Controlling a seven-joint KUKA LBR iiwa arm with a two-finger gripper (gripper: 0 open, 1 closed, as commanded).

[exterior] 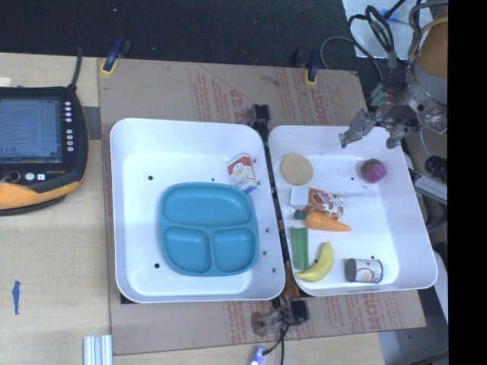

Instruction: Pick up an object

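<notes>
Purple ball (373, 170) lies alone in right bin (396, 234), upper right part, nearest to gripper (374, 134). Likely easiest target: clear space all round.

Gripper hovers above bin's top edge, just up from ball; fingers spread apart, nothing between them.

To do well: centre over ball, descend straight, close across its middle; round shape may roll, so keep fingers level.

Carrot (329, 222), banana (318, 265), can (364, 270), round biscuit (296, 169) sit crowded further left. Blue tray (208, 228) in left bin (129, 204).
</notes>
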